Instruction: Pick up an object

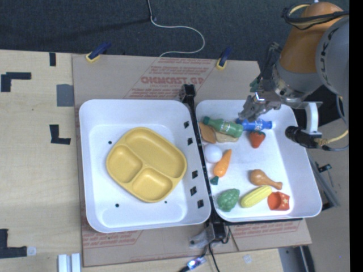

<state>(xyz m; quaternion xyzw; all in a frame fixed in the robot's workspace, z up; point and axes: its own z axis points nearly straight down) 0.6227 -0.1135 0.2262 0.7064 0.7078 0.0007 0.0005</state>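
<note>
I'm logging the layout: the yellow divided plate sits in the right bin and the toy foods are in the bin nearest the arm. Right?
Not quite. The camera view shows the yellow divided plate in the left bin; the toy foods, such as the carrot, are in the bin nearest the arm.

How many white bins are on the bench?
2. The left bin holds a yellow tray. The right bin holds the toy food, with the tool above its far side.

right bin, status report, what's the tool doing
Tool low over right bin's far side, above blue object. Nothing visibly gripped. Green bottle, strawberry crowd close.
</note>
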